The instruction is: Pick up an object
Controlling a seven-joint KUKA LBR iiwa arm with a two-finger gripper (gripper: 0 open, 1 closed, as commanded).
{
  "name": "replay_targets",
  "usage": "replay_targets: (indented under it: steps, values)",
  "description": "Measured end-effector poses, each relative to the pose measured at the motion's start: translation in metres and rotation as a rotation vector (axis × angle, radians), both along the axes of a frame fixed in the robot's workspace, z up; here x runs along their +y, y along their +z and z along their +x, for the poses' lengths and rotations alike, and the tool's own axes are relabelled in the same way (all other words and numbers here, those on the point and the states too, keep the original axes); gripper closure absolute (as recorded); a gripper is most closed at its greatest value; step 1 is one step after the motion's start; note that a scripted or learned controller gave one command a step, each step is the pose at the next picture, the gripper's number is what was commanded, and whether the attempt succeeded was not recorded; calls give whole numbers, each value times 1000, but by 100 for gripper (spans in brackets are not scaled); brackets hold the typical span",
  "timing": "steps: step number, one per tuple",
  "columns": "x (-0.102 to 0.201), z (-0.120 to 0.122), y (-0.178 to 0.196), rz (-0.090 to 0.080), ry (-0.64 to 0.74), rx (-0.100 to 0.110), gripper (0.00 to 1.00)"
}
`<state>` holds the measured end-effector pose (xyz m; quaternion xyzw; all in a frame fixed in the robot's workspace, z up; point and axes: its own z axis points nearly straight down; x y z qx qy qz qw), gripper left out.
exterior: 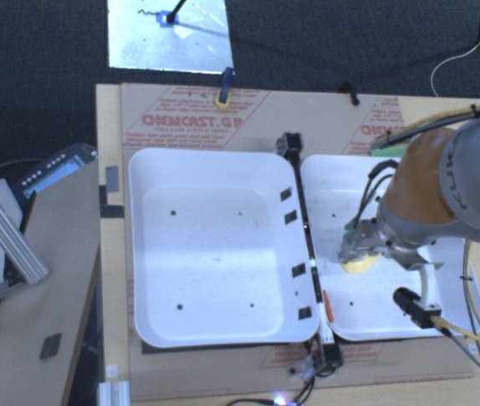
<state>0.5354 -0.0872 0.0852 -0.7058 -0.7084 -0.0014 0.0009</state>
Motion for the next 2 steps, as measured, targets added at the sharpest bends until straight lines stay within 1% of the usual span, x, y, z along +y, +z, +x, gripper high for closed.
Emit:
replay_targets:
  steps: [1,2]
  values:
    - [-20,47,188,-8,2,-22,100]
    - [-39,-10,107,-2,-6,7,100]
